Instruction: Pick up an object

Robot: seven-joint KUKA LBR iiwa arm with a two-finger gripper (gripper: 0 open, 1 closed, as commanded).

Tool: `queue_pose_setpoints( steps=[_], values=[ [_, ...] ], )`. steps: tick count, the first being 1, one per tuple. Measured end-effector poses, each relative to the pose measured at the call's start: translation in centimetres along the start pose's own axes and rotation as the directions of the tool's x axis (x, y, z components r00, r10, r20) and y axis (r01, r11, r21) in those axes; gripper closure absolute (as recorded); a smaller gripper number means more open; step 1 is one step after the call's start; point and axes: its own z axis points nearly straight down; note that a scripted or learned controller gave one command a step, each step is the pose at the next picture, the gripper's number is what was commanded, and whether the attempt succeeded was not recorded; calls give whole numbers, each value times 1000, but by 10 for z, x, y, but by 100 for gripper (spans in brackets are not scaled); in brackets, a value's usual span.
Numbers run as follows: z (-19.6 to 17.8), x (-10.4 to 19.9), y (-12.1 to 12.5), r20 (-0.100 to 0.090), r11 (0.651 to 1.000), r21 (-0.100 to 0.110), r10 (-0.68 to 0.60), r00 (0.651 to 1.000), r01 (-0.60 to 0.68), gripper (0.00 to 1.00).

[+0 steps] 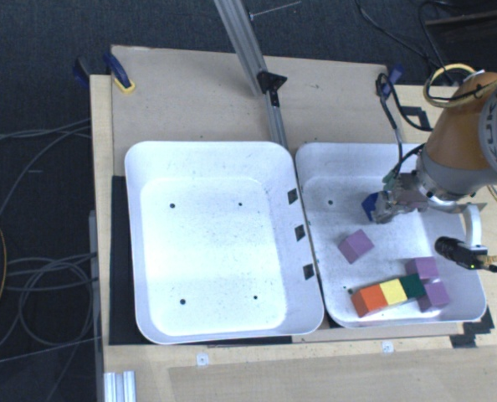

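The blue block (371,206) sits in the right bin (332,182), near the middle of it, a bit toward the far side. My gripper (388,208) is down right beside it, on its right, and the block is touching my fingers or almost touching them. I cannot tell if my fingers are open or closed, and I cannot tell if I have hold of the block.

A little nearer than the blue block lies a purple cube (356,245), all by itself. Nearer still, by the near wall of the bin, is a bar (389,295) made of orange, yellow and green pieces in a row. Two more purple blocks are at the right end of that bar, one (422,267) just beyond it and one (437,293) at its end.

My orange band (458,136) is above the right side of the bin. The left bin (211,241) sits just beside the right bin, and both rest on the wooden bench (198,82).
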Motion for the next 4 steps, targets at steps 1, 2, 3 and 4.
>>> queue_pose_setpoints(
  steps=[1, 2, 3, 4],
  values=[
    [-63, 0, -4, 3, 1000, -6, 0, 1000, 0, 100],
    [-126, 5, 3, 4, 1000, -8, -1, 1000, 1, 100],
    [-137, 6, 4, 2, 1000, -2, 0, 1000, 0, 100],
    [-146, 56, 10, 0, 1000, -2, -6, 1000, 6, 100]
  ],
)
